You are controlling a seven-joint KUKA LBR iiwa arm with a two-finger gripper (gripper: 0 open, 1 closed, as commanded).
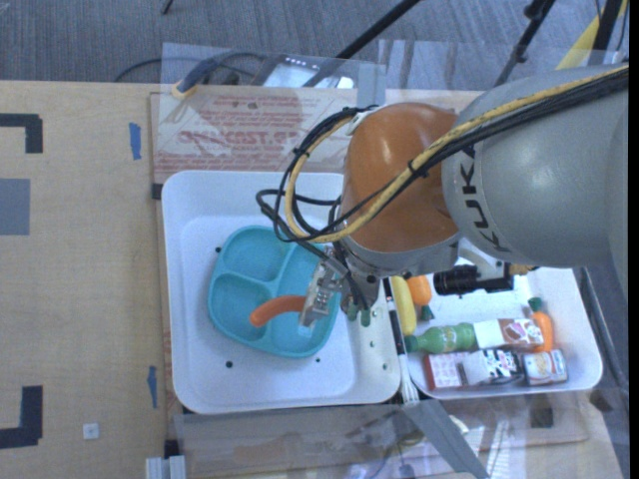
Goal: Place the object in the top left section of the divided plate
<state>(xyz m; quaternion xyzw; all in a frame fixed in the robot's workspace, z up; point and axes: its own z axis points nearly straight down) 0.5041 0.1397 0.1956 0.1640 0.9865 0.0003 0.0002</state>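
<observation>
A blue divided plate [262, 292] is seen in the left bin [190, 367], set toward that bin's middle w/ its right rim near the bin's right wall. An orange carrot-like piece [272, 311] lies across the plate's lower part, approx. along the ridge btwn sections; its right end is met by the gripper [318, 305], which hangs over the plate's right side. Whether the pincer is wide, narrow or clamped on the piece can't be told, as the tips are blurred and partly covered. The arm [499, 178] is stretched in from the right, over the bins' shared edge. In the right bin [589, 362] a green bottle [444, 339], a yellow banana-like item [402, 305] and small cartons [494, 365] are grouped near the lower edge.
</observation>
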